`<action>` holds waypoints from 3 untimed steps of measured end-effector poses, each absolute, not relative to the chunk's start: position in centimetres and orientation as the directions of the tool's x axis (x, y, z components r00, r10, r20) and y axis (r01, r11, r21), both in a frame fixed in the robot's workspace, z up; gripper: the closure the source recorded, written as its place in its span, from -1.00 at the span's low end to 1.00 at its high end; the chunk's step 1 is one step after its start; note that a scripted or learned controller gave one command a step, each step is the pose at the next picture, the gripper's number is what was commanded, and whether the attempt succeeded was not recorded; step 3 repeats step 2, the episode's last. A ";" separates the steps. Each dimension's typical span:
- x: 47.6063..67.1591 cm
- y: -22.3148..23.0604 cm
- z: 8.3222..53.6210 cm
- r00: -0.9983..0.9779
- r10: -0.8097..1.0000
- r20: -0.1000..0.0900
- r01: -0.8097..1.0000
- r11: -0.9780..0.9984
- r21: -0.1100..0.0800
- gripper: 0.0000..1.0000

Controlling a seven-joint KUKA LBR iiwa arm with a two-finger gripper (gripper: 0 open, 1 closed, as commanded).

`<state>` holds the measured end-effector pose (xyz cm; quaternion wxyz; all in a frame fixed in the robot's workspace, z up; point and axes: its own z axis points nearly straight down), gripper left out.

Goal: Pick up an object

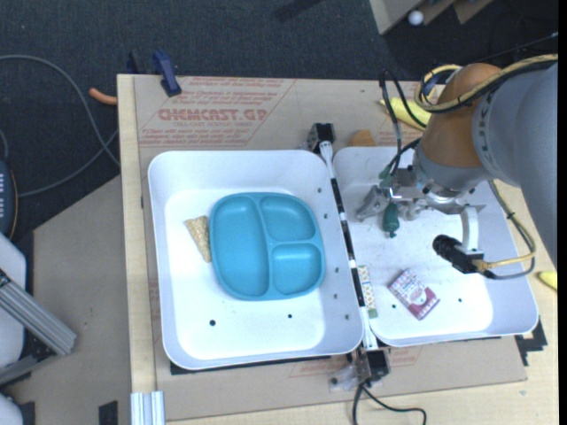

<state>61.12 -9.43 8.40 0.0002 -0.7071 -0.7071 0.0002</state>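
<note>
Floor: dark grey carpet around the bench, a thin pale cable (66, 104) looping over it at far left.
Rails: pale metal bars (35, 312) lie at the lower left edge, beside the bench.
Bench: tan board (133, 237) with bare strips showing around the bins.
Writing: red print (213, 113) along the board's far edge; the large word reads roughly "CHEMCAST GP", the smaller lines are too fine to read.
Clip: a blue clip (166, 72) sits on the board's far left corner.
Left bin: shallow, white, rounded corners (173, 326); a few dark specks on its floor.
Tray: teal, three compartments (266, 243), lying flat in the middle of the left bin.
Cracker: tan, speckled wedge (198, 233), touching the tray's left edge and partly tucked beneath it.
Divider: the two bin rims meet under a dark strip (341, 224) with black clamps at either end.
Right bin: white (496, 321), scuffed, just beside the left bin.
Packet: small pink-and-white patterned pack (413, 292), flat on the right bin's floor near its front, well apart from the fingers; its print is too small to read.
Gripper: low over the right bin's far half (379, 209); fingers spread apart, nothing between them, one tip teal.
Arm: grey with an orange band (461, 122), coming in from the right above the right bin, yellow cables (412, 109) trailing behind it.
</note>
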 end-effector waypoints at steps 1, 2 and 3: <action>61.2 -9.4 9.5 0.001 1.000 0.000 1.000 -0.001 0.002 1.00; 59.7 -3.8 18.5 -0.001 1.000 0.001 1.000 0.001 0.001 1.00; 59.7 -3.8 18.5 -0.001 1.000 0.001 1.000 0.001 0.001 1.00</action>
